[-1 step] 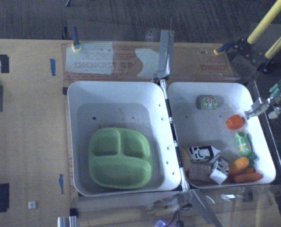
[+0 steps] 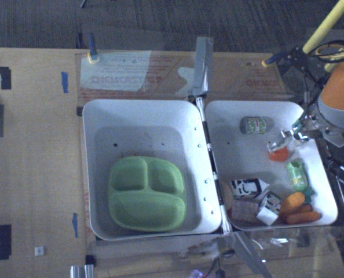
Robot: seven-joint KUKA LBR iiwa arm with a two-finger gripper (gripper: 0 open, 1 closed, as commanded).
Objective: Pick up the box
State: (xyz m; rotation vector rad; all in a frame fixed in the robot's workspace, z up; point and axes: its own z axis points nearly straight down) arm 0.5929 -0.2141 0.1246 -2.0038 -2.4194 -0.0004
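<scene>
A black-and-white box lies flat near the front of the right bin. A smaller white box sits just to its right, beside a brownish packet. My gripper hangs over the right side of that bin, close above a small red item. It is well behind and to the right of the boxes. The grey arm with its orange band reaches in from the right edge.
The right bin also holds a grey can at the back, a green packet and orange carrot-like pieces at the front right. A green divided plate lies in the left bin.
</scene>
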